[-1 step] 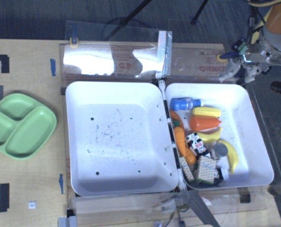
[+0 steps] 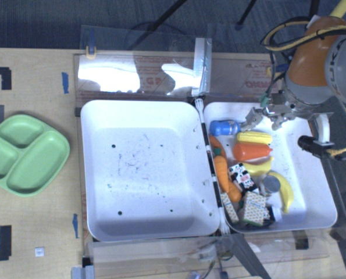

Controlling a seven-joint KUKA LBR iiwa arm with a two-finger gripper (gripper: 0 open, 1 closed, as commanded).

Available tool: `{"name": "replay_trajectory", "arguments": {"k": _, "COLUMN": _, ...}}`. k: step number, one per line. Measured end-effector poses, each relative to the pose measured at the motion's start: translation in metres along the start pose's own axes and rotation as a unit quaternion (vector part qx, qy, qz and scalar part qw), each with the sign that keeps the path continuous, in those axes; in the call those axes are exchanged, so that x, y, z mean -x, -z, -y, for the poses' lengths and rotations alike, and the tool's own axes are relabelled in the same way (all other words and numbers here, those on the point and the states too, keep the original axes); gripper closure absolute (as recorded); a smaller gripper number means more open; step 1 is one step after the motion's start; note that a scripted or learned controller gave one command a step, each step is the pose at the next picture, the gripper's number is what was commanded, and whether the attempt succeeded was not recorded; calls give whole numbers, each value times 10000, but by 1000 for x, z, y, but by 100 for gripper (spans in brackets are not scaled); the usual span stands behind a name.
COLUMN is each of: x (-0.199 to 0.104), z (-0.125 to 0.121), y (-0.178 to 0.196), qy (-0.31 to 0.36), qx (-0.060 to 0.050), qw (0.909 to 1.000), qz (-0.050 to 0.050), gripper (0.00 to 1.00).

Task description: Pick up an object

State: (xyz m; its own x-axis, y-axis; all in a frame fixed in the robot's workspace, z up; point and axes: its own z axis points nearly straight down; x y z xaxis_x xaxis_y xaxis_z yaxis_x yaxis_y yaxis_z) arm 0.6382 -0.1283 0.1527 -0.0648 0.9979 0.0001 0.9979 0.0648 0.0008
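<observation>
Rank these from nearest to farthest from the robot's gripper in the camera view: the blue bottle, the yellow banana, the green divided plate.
1. Blue bottle: in the right bin's back left corner, just left of the gripper.
2. Yellow banana: toward the right bin's front, below the gripper in the view.
3. Green divided plate: on the wooden bench, beyond the left bin, at the far left.
</observation>
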Motion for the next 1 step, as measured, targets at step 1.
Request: {"name": "replay_trajectory", "arguments": {"k": 1, "x": -26, "z": 16, "y": -52, "qy": 626, "qx": 152, "qw": 9979, "qz": 67, "gripper": 0}}
